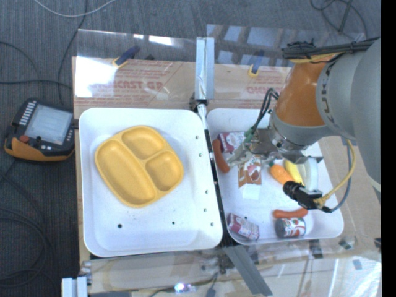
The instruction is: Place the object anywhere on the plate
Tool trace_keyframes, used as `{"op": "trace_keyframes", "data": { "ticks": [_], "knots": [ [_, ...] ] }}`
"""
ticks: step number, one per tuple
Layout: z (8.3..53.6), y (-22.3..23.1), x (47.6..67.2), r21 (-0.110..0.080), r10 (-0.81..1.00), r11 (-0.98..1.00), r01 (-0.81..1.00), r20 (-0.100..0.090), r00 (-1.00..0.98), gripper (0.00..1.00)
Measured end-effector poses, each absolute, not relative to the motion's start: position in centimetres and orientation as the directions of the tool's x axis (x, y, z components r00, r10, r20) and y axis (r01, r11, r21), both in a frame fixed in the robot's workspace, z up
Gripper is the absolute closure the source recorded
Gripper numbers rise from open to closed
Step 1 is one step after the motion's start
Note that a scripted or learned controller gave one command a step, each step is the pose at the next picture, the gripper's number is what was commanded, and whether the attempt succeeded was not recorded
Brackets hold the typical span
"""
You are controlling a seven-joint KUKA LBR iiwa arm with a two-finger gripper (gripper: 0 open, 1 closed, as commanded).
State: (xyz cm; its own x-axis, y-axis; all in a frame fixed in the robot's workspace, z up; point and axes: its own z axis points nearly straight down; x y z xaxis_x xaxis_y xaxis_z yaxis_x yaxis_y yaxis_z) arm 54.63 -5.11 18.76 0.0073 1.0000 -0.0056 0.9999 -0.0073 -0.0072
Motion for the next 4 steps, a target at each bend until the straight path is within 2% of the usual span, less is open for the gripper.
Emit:
{"op": "trace_keyframes", "data": {
  "ticks": [1,2,3,4],
  "knots": [
    [22.9,4.3,58.4,-0.005,0.997,0.080,0.997,-0.003,-0.080,1.00],
    [18.6,10.7,61.0,-0.006,0.993,0.119,0.993,-0.005,-0.119,1.00],
    [17.8,15.6,62.9,-0.005,0.960,0.280,0.960,-0.005,-0.280,1.00],
    [17.8,15.7,62.9,-0.005,0.960,0.280,0.960,-0.006,-0.280,0.00]
  ]
}}
